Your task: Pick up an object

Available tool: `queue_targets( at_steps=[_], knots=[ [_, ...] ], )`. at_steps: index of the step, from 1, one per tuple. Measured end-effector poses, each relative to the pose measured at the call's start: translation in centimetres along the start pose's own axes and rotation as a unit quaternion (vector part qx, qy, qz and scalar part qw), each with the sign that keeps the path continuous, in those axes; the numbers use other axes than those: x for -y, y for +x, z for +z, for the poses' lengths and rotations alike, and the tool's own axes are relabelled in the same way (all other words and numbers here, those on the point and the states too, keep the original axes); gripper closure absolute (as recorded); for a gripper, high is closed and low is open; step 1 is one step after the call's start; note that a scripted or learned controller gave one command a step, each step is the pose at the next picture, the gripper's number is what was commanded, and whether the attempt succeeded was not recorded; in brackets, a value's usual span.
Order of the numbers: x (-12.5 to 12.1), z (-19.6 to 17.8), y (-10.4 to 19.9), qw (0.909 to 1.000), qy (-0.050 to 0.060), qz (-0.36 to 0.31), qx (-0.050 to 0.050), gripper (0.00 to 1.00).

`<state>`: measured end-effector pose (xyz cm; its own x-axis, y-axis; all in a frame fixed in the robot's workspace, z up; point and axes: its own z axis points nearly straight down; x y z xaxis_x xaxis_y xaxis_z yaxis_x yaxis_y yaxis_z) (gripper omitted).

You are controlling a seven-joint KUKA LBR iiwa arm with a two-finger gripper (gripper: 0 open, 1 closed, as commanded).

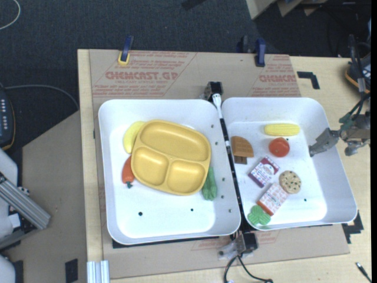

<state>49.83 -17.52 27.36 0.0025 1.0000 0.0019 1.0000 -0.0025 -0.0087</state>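
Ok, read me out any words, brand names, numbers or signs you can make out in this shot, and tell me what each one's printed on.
"CHEMCAST G.P" in red, printed on the brown board under the bins, above the left bin.
A second red print on the same board above the right bin: partly covered, seemingly the same word, not readable in full.
Small red-and-white packet and carton: print too small to read.

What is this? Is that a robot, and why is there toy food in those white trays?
Yes! One camera looks down from above on a bench. The grey thing at the right edge is the robot's hand, on an arm reaching in from the side. It holds nothing.

The left bin has a yellow divided plate, with bits of toy food peeking out around it. The right bin holds a toy corn cob, a tomato, a cookie, a brown piece and two small packets. The robot is meant to pick one thing up.
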Motion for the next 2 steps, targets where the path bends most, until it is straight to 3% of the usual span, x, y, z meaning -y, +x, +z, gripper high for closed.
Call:
queue_targets(
  at_steps=[1, 2],
  knots=[
    [-0.2, -0.5, 0.0, 1.0, -0.005, -0.001, 0.001, 0.0],
    [0.7, 4.6, -0.4, 1.0, -0.001, -0.001, 0.0, 0.0]
  ],
)
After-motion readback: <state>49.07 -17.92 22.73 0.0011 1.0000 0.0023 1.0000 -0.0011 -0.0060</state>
